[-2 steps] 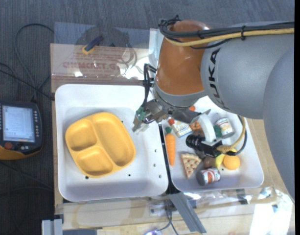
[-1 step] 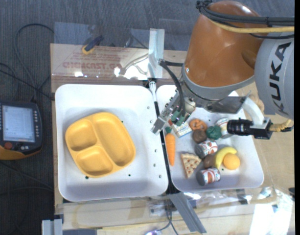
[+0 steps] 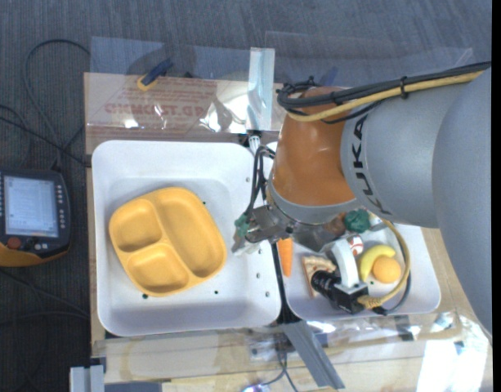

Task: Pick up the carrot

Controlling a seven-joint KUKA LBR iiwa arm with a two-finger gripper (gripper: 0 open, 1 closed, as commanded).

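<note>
Two white bins sit side by side; the carrot [image 3: 285,257] lies in the right bin [image 3: 422,296], close to the wall between them, its length running up and down the view. The gripper [image 3: 249,229] hangs just left of it, over the edge of the left bin [image 3: 193,300] (wide or narrow, I cannot tell). A brown thing [image 3: 315,265] sits beside the carrot, and yellow fruit [image 3: 373,258] lies farther right.

The arm [image 3: 315,162] covers the carrot [image 3: 286,260]'s top and much of the right bin [image 3: 427,297].
</note>
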